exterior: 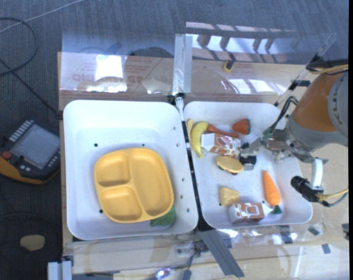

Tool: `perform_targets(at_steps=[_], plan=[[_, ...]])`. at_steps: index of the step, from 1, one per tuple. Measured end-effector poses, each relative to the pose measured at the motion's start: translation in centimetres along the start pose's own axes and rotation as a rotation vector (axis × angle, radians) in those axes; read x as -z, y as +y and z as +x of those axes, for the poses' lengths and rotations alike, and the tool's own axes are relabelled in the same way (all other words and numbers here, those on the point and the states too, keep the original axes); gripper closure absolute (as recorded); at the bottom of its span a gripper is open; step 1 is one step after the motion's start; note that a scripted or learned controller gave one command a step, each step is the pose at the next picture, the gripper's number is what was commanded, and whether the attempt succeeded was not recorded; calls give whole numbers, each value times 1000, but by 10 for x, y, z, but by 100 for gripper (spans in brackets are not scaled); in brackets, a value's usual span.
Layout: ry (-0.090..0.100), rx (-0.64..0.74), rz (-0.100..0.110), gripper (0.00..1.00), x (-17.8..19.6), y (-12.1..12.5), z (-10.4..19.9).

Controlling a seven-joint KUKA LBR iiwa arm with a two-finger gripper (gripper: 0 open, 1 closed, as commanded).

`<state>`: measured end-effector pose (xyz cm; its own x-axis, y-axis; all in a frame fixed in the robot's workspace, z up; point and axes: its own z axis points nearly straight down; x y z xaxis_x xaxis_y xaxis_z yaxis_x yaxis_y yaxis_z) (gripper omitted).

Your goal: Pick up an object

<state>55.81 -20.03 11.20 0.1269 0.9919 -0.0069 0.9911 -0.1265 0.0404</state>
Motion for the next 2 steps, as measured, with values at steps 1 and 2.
perform_targets(at_steps=[1,2], plan=[[3,93,-23,0,-1,-51,-15],[7,32,-21,0,-2,-51,-16]])
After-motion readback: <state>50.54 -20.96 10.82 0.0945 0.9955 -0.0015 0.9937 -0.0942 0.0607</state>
